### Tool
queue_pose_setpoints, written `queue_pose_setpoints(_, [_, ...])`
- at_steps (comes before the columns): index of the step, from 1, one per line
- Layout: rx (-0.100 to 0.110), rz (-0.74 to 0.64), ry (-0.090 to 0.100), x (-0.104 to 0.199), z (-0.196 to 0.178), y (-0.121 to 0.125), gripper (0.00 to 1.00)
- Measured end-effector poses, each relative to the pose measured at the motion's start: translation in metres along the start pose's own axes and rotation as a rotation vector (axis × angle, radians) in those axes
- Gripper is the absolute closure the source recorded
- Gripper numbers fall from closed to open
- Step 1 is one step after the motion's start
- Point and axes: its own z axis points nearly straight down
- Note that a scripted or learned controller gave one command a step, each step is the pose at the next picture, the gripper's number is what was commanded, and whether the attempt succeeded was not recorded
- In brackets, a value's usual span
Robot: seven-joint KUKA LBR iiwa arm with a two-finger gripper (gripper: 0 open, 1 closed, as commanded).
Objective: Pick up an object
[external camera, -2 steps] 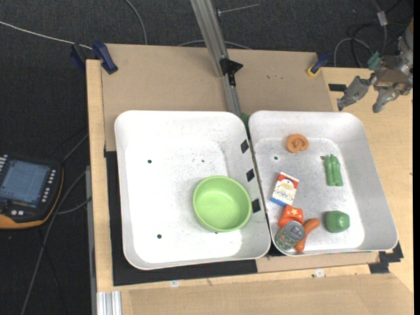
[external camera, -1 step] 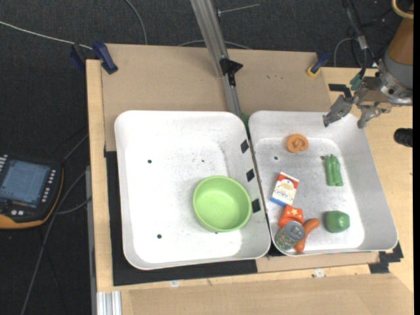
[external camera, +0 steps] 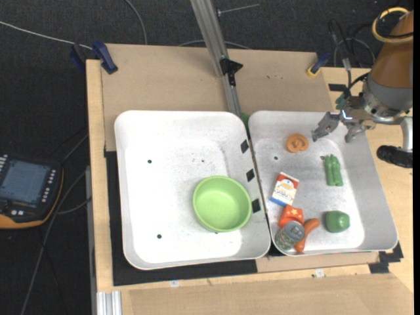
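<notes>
The gripper (external camera: 338, 126) hangs above the far end of the right bin (external camera: 374, 169), its 2 fingers spread wide and holding nothing, likely poised to choose among the clutter. The orange ring (external camera: 296, 143) lies just to its left. The green pods (external camera: 333, 170) sit near, toward the front; how high it hovers I cannot judge.

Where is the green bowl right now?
The green bowl sits in the left bin, at its near right corner, beside the divide from the right bin.
</notes>
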Motion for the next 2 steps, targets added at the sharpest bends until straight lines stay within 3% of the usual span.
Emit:
queue_pose_setpoints(1, [0.0,0.0,0.0,0.008,0.06,-0.002,0.0])
queue_pose_setpoints(2, [-0.008,-0.001,-0.002,0.007,0.046,0.0,1.0])
